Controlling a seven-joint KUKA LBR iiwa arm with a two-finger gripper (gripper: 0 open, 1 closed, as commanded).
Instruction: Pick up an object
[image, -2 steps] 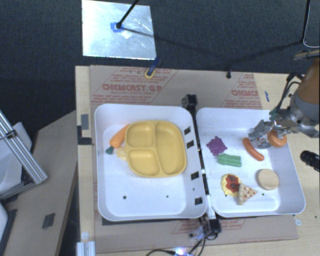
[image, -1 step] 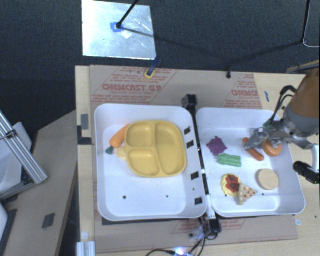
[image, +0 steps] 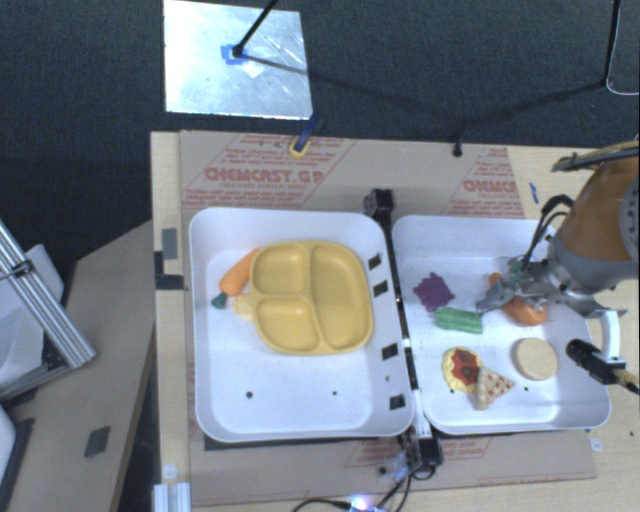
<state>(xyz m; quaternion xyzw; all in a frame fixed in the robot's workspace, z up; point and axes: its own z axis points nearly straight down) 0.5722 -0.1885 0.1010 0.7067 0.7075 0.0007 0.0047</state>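
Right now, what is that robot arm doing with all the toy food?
The robot arm reaches in from the right over the right bin. Its tool is down beside an orange toy, close to it, but nothing visibly sits between its fingers, so nothing is picked up yet. A purple piece, a green piece, a pizza slice and a round tan piece lie nearby. The left bin holds a yellow plate with a toy carrot beside it.

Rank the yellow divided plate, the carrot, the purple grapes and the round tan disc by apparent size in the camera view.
Largest to smallest as they look:
1. yellow divided plate, by far
2. carrot, partly tucked beside the plate
3. round tan disc and purple grapes: too alike to rank.
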